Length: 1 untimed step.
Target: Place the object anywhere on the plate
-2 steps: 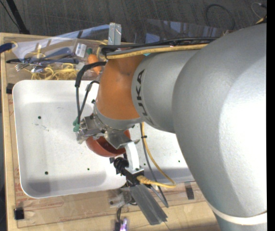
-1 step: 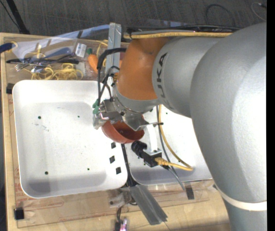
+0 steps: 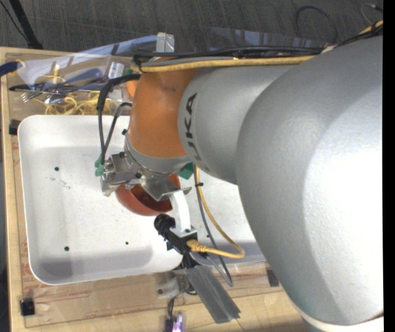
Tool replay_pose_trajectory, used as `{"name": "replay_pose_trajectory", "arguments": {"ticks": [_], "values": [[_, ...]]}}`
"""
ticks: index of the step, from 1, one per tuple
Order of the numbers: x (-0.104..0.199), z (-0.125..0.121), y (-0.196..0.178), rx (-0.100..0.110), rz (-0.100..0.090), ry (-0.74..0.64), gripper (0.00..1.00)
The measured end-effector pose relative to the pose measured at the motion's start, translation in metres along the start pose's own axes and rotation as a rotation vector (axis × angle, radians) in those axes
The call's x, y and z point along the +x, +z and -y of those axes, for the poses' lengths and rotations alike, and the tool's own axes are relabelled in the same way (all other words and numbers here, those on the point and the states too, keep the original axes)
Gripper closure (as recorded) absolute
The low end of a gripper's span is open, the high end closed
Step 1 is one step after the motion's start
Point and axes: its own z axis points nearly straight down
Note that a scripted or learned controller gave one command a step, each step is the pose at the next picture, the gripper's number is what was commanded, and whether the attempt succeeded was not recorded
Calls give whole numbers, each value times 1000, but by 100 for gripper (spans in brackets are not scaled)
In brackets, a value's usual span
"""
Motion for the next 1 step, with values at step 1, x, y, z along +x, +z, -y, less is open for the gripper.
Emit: {"name": "replay_pose_trajectory", "arguments": {"ticks": [1], "values": [[65,-33,21,1,2,6,100]]}}
